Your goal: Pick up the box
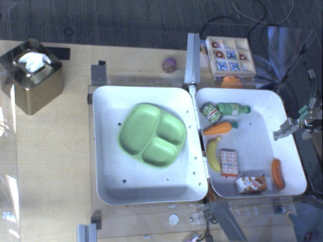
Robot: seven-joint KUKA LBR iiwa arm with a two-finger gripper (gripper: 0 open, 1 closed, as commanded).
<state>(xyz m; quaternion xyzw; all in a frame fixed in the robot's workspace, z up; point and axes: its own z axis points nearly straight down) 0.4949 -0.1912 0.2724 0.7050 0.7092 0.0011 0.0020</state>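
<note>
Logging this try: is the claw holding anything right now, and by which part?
Nothing is held. The claw sits at the right bin's right rim, with nothing between its fingers. The small red-and-white flat carton box lies untouched on the bin floor beside the yellow banana.

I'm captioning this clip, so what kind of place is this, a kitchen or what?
Probably a robot lab bench, not a kitchen. Two white bins sit side by side on it: one holds a green tray, the other toy food like a carrot and a banana. Cables lie on the floor behind.

lab bench [60,150], two bins [108,185]
</note>
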